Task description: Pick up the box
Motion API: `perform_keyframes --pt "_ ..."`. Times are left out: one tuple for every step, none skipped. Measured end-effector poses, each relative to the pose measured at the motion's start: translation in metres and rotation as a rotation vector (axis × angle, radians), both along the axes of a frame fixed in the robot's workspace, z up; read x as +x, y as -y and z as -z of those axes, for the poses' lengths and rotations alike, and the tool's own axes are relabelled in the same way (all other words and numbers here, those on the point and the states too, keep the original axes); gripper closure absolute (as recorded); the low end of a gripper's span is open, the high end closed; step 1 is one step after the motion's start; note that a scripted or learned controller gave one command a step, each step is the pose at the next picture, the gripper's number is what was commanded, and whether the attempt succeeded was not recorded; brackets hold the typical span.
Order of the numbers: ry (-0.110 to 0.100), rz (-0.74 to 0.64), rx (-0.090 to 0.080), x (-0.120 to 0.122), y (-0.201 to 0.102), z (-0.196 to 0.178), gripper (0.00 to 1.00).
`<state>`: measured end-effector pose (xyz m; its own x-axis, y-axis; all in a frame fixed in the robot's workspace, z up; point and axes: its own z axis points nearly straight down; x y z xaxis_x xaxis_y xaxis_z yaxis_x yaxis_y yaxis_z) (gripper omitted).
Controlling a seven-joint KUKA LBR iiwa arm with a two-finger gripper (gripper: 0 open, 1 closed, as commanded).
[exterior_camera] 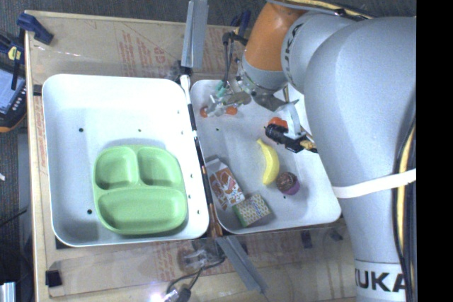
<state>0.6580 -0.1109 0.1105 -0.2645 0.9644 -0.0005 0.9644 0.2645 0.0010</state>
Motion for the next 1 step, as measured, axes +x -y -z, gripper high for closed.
perform_keyframes --pt "-0.001 -0.286 -0.001 -0.0522 -0.0054 -0.0963 1.00"
